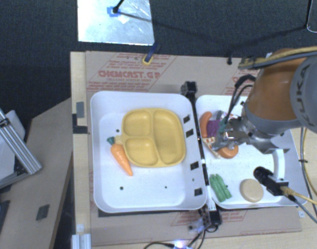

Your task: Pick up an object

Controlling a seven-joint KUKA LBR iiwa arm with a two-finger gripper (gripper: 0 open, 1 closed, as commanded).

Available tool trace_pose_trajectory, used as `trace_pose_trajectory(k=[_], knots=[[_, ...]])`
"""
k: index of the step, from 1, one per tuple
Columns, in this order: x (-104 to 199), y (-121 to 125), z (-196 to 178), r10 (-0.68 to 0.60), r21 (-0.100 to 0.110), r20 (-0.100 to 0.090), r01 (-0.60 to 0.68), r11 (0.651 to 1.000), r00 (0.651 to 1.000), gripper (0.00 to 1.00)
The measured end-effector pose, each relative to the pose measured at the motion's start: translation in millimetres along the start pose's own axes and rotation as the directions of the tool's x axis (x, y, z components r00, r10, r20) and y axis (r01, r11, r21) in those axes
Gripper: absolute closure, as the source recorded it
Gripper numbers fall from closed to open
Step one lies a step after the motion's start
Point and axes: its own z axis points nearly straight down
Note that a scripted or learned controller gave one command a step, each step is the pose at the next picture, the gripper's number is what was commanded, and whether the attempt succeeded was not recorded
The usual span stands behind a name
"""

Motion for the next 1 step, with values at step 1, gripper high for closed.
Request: trace_pose_trajectory(k=[1], knots=[[-7.6,-2.2,15.9,0.003,0.001,0.001,-0.003,1.000,1.000,1.00]])
